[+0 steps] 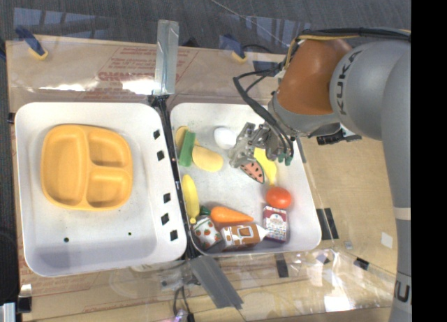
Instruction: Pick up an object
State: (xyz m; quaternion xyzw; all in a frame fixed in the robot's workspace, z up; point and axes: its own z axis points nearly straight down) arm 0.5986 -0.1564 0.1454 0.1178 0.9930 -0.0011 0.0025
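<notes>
Grey arm (363, 90) in from the right, gripper (250, 147) low, wrist bent

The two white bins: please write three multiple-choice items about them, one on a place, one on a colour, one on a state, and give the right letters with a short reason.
1. Where does the gripper hang?
A. over the right bin
B. over the left bin
C. beyond both bins

2. What colour is the divided tray?
A. blue
B. yellow-orange
C. black

3. How does the carrot rest?
A. standing upright
B. lifted clear of the bin
C. lying on its side

Right letters: 1 A, it sits above the right bin, by the watermelon slice. 2 B, it is yellow-orange in the left bin. 3 C, it lies flat on the floor.
</notes>
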